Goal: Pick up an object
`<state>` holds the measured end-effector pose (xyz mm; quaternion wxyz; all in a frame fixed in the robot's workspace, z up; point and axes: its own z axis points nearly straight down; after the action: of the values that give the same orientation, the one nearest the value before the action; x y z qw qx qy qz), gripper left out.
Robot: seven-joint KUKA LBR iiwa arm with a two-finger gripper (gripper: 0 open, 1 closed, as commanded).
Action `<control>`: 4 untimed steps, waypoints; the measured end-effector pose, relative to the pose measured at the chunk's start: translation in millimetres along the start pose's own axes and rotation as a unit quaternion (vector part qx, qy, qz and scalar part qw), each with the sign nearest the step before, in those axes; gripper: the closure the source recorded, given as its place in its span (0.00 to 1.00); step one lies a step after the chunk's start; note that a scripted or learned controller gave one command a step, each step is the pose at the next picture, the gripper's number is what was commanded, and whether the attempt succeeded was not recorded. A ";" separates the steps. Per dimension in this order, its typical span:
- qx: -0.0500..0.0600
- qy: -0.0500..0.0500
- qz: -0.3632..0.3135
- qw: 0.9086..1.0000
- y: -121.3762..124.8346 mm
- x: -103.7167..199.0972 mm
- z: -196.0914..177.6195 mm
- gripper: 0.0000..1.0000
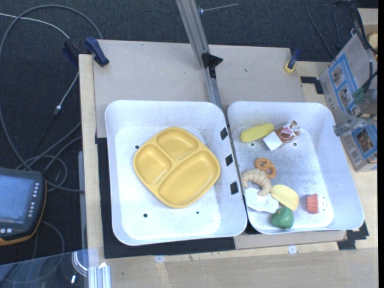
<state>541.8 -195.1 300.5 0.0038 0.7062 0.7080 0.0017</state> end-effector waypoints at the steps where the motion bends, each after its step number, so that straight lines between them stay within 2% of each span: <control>1: 0.005 0.003 -0.001 1.000 -5.7 43.4 13.4 1.00; 2: 0.005 0.003 -0.002 1.000 -2.9 93.8 27.3 1.00; 3: 0.005 0.003 -0.002 1.000 -2.7 147.8 25.3 1.00; 4: 0.006 0.003 -0.002 1.000 -16.3 197.3 42.2 1.00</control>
<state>525.4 2.1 257.6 -0.0030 0.7049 0.7093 -0.0006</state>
